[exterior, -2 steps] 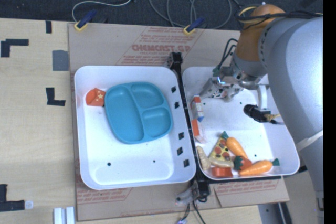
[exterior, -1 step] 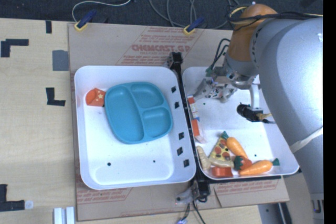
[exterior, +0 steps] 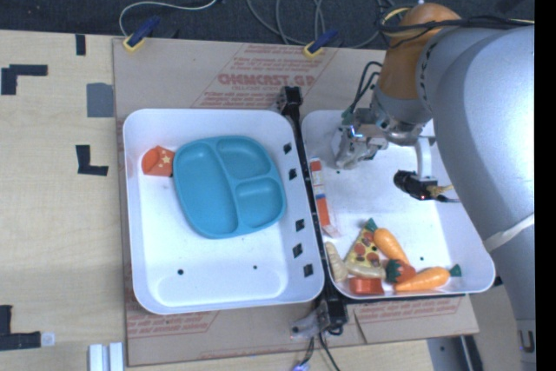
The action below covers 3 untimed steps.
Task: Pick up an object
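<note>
My gripper (exterior: 352, 149) hangs low over the far corner of the right-hand bin (exterior: 426, 230), close to the wall it shares with its neighbour. From this slanted view I cannot tell whether I am spread wide or pinched narrow; the tip is a small grey blur against the white floor, and I can make out no object gripped in it.

The things I could pick up lie apart from me. Nearest is an orange-and-white stick (exterior: 322, 208), lying along the shared wall just beside me, toward the near edge of the bin. Further toward that near edge sits a cluster: a toy pizza slice (exterior: 365, 256), a carrot (exterior: 391, 246) leaning against it, and a second carrot (exterior: 426, 278) lying flat by the near rim. A pale, bread-coloured piece (exterior: 334, 261) rests by the wall beside the pizza slice. All of these are well apart from my tip.

Across the shared wall, in the left-hand bin (exterior: 217, 274), a blue divided plate (exterior: 230, 185) lies flat, with a small red-orange piece (exterior: 158, 161) touching its far side, the side away from me. Both bins rest on a brown cardboard sheet (exterior: 261, 74).
</note>
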Each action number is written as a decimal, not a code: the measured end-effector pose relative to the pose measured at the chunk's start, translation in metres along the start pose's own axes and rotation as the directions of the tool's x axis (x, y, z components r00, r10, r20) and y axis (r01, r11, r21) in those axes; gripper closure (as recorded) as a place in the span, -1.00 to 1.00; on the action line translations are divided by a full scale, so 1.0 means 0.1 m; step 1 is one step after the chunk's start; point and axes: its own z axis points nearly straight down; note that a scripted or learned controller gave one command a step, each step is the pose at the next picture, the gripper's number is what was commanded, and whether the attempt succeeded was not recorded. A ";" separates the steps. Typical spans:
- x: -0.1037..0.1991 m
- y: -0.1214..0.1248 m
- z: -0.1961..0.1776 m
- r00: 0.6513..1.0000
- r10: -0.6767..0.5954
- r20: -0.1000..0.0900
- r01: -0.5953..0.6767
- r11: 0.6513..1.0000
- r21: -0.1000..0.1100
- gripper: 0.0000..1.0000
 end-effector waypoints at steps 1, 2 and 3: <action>0.00 0.00 0.00 1.000 0.000 -0.001 0.000 1.000 0.001 -1.00; 0.02 0.02 0.08 1.000 0.000 -0.005 0.000 1.000 -0.005 -1.00; 0.02 0.02 0.08 1.000 0.001 -0.003 -0.001 1.000 -0.006 -1.00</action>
